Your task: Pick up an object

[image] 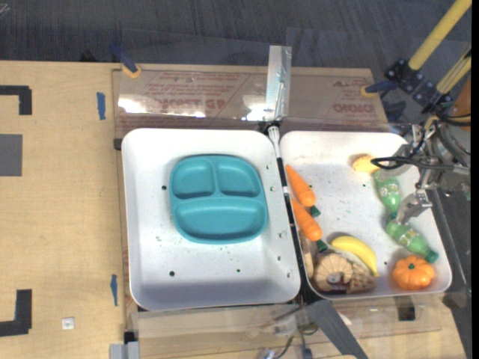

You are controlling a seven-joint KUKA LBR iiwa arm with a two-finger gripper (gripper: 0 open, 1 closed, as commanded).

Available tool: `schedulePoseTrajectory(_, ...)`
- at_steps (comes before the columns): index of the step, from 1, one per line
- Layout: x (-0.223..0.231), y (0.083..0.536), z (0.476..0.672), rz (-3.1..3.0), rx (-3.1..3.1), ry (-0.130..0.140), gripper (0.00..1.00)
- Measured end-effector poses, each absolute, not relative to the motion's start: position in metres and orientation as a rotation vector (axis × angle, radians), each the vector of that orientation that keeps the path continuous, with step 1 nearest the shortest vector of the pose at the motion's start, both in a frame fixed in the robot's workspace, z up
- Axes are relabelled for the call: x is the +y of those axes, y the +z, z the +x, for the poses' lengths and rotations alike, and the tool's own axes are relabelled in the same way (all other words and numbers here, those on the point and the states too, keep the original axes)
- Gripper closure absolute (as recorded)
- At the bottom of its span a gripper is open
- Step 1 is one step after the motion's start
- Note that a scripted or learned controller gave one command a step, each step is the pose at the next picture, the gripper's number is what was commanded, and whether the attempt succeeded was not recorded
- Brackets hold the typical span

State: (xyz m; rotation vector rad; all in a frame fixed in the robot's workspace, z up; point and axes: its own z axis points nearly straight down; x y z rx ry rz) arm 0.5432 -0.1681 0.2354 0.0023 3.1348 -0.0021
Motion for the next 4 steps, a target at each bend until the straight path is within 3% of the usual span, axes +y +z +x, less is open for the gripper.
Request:
schedulePoseTrajectory(1, -0.193, 0.121, 0.605, 0.424, 3.111, 0.000, 0.00)
schedulePoseTrajectory(2, -0.220, 0.088, 0.592, 0.448, 3.101, 0.005, 0.00)
schedulePoseTrajectory(3, -0.207, 0.088, 0.564, 0.445, 3.101, -0.002, 0.00)
schedulePoseTrajectory(4, -0.207, 0.103, 0.568, 0.438, 3.087, -0.008, 1.00)
